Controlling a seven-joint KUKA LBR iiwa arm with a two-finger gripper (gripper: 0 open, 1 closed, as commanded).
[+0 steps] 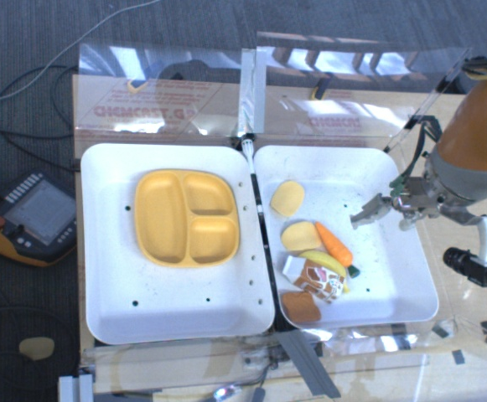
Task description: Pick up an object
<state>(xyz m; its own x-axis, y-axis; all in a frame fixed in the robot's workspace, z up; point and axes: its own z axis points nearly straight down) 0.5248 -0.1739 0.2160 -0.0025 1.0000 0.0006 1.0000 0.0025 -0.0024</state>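
Camera view, looking down at a slant: two shallow white bins side by side on the bench. The left bin [109, 249] holds a yellow divided plate [187, 217] with three compartments, sitting roughly in the middle, slightly toward the far side. The right bin [394, 300] holds a cluster of toy food along its left half. A pale yellow round piece [287, 198] lies alone toward the far left of that bin. Nearer, a second pale yellow piece [298, 236] touches a carrot [334, 244], which lies on a slant with its green end toward the near right. A banana [324, 260] sits just under the carrot, touching it, and a small printed carton [320, 280] lies against the banana's near side. A brown bread-like piece [301, 306] sits at the near edge, touching the carton. The arm comes in from the right, grey with an orange band [471, 132] above the wrist. The gripper [370, 215] is over the right part of the right bin, pointing left toward the food — well apart from the carrot and the rest, nothing between its fingers. Whether the fingers are spread or together can't be told from here; only one grey tip is clearly visible. A handheld controller [27, 216] lies on the floor to the left of the bins, cables running around it.
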